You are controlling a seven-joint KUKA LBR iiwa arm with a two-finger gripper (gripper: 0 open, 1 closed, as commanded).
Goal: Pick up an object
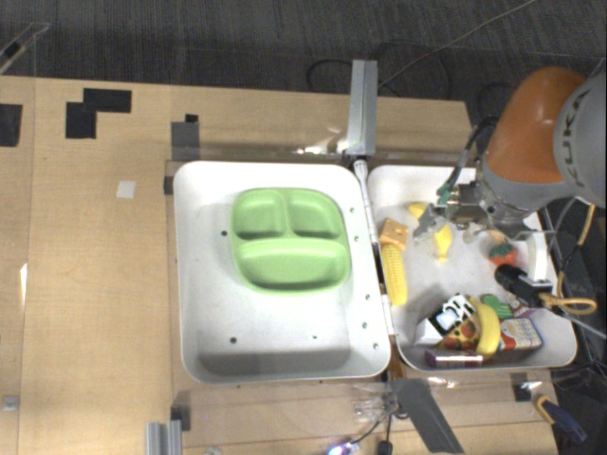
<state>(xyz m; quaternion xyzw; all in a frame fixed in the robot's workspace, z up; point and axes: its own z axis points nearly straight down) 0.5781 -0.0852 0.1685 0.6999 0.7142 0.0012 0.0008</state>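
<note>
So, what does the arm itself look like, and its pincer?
The arm is grey and rounded, with a broad orange band above the wrist and part of dark lettering on its grey shell at the picture's right edge. The pincer is a small, dark metal part, with thin cables running up beside it.

Dark grey carpet floor [190, 22] behind, pale wooden bench [85, 282] — black cables [455, 36] trailing

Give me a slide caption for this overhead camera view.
KUKA arm's gripper over the cluttered right bin; green divided plate in the left bin.
</note>
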